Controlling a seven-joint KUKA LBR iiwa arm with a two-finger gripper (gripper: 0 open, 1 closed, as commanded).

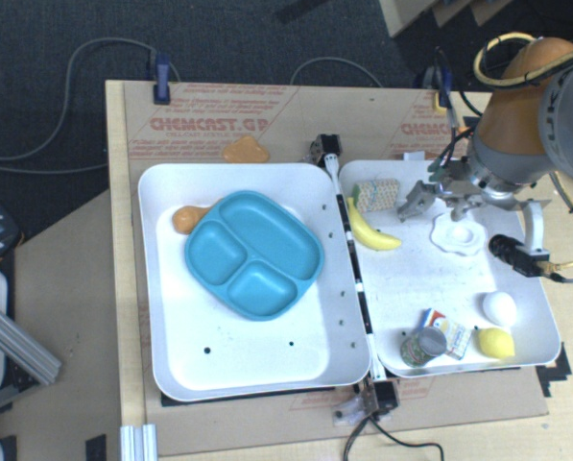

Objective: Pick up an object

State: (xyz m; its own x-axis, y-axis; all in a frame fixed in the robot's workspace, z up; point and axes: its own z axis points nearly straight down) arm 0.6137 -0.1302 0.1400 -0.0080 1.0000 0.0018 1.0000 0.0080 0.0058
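**Surface and room.** A pale bench (267,113) printed with red lettering is seen from above, with dark carpet (56,27) around it. Two blue clamps (161,75) are fixed at its 12 o'clock edge, and thin cables are looped over the carpet beyond them. An orange scrap (245,150) is left on the bare bench just outside the left bin, at that bin's 12 o'clock side.

**Objects for picking.** The banana (372,230) is laid flat in the right bin (411,291), at about 10 o'clock from the bin's centre and close to the wall shared with the left bin. Its long axis runs diagonally. The thin end is turned toward 10–11 o'clock and the thicker end toward 4–5 o'clock. A white crumpled object (456,235) is placed at 12 o'clock in the same bin, directly beneath the gripper (440,205). Whether the gripper is open or closed cannot be told, and nothing is seen held in it.

**Containers.** The right bin also holds:
- a greenish sponge-like block (377,197) at 11 o'clock, just beside the banana's thin end
- a white egg-shaped item (500,307) at 4 o'clock
- a lemon (495,343) at 5 o'clock
- a can (420,347) at 6–7 o'clock, with a small coloured packet (451,336) touching it

The left bin (238,363) holds a blue three-compartment plate (254,254) near its centre. An orange-brown item (185,219) is partly tucked under the plate's 10 o'clock rim.
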